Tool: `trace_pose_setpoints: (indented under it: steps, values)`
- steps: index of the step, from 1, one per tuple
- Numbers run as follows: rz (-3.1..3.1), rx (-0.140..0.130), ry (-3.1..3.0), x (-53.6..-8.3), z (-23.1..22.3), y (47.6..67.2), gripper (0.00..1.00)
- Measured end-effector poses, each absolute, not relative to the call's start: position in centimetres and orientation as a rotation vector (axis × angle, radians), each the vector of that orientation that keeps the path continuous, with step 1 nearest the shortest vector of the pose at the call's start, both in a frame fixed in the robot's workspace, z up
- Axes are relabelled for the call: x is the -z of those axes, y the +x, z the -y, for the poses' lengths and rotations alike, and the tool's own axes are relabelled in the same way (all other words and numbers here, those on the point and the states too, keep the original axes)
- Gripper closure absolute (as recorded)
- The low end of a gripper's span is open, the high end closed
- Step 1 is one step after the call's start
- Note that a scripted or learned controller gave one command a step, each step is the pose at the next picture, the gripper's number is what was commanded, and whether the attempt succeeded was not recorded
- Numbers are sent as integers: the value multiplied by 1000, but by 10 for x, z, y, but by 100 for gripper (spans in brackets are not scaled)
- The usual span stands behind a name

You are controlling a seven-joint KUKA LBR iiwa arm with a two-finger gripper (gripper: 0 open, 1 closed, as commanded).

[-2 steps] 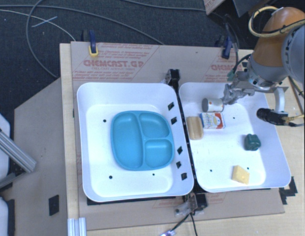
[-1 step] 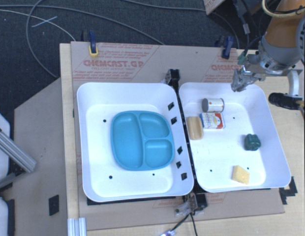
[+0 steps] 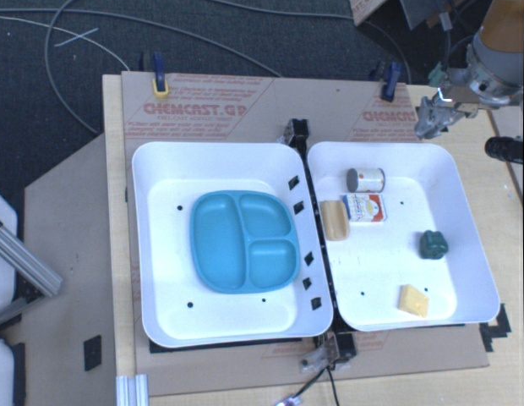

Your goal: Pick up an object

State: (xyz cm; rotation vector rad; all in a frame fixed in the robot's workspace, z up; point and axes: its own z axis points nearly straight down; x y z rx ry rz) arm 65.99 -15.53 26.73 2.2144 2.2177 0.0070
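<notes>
Nearest, at the right bin's (image 3: 465, 194) five o'clock, lies a yellow block (image 3: 414, 300); a green lump (image 3: 432, 244) sits at three, and a can (image 3: 366, 179), carton (image 3: 364, 207) and tan bar (image 3: 335, 220) cluster toward eleven. Beyond its one o'clock corner the gripper (image 3: 433, 123) hangs over the desk (image 3: 245, 100), holding nothing; how wide its jaws stand, I cannot tell. A blue tray (image 3: 243, 241) fills the left bin (image 3: 161, 227).

Five small objects (image 3: 365, 180) in right bin (image 3: 465, 193)
</notes>
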Motion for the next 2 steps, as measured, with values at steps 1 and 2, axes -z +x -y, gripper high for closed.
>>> trace_pose_setpoints:
  steps: [1,2]
  values:
    - [-2230,-2,2217,-266,95,643,100]
    - [-2231,1,2219,-253,43,620,100]
